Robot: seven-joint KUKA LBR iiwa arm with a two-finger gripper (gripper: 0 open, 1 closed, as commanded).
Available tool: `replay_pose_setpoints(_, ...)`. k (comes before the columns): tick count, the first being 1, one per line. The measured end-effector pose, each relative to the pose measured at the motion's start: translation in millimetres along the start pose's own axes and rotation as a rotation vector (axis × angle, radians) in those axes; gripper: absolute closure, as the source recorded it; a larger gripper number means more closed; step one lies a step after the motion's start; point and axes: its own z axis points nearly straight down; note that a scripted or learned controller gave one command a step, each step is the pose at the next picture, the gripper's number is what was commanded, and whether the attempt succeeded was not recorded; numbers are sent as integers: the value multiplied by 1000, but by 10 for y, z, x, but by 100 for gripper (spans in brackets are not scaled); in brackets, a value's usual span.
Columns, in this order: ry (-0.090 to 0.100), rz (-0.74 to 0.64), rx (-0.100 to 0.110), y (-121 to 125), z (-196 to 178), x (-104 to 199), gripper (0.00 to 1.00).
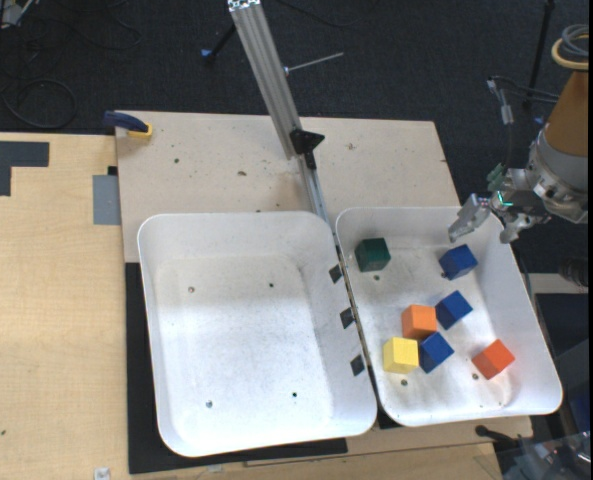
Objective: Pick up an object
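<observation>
Seven cubes: all in the right bin [536,313], none held
Gripper [488,218]: at the bin's upper right corner, above the rim; fingers look spread, nothing between them
Nearest cube: blue cube [459,261], just below and slightly left of the gripper as the camera sees it
Key relation: the gripper sits up-right of that cube, so the move looks like a short shift inward and then down
Cube pose: sits slightly rotated to the bin walls, so the jaws may need a small turn to square up
Clearance: it stands alone; green cube [373,254] is well to its left, second blue cube [454,308] below it
Cluster: orange cube [419,320], yellow cube [401,354] and third blue cube [435,351] packed close, a harder grab
Outlier: red-orange cube [493,358] near the lower right wall
Left bin [166,258]: not involved
Risk: the near wall is close behind the target, so a finger could clip the rim
</observation>
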Motion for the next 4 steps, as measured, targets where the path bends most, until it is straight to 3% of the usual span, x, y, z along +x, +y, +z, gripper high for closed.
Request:
replay_pose_setpoints(3,2,4,6,-44,1628,52,0)
replay_pose_setpoints(4,1,10,1,-34,1494,35,100)
